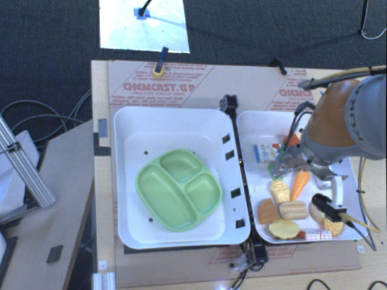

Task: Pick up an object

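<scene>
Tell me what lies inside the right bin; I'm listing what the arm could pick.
The right bin holds a carrot, corn, a bread roll and other toy food. The arm covers its far right part.

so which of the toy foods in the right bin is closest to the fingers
The carrot, the only long orange piece, lies just right of the gripper. The corn cob sits slightly lower; the bread-like pieces lie nearer the bin's front edge.

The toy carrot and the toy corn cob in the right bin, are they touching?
Touching. In the camera view, the carrot lies tilted with its lower end against the right side of the corn cob; no white bin floor shows between them there.
</scene>
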Controlling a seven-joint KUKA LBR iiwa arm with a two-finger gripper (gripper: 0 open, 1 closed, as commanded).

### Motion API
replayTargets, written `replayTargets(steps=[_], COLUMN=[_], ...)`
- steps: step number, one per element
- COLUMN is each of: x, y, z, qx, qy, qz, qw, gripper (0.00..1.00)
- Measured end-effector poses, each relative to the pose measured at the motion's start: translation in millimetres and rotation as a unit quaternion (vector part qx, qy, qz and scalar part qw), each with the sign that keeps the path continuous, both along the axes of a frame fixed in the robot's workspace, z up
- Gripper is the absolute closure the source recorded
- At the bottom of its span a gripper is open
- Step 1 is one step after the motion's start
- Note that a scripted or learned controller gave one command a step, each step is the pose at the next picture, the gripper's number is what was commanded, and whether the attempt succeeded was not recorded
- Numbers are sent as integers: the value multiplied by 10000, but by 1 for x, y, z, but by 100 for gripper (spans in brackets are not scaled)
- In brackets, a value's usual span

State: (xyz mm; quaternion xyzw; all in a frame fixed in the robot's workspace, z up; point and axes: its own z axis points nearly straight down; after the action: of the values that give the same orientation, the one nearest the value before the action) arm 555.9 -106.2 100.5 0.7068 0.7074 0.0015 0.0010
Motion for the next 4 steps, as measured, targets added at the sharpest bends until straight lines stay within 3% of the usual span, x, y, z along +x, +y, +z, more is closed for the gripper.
replayTargets(steps=[3,4], x=[5,31], y=[-7,27], z=[124,120], qx=[-5,-5], qy=[5,-1], qz=[18,25], qw=[10000,10000], gripper=[100,100])
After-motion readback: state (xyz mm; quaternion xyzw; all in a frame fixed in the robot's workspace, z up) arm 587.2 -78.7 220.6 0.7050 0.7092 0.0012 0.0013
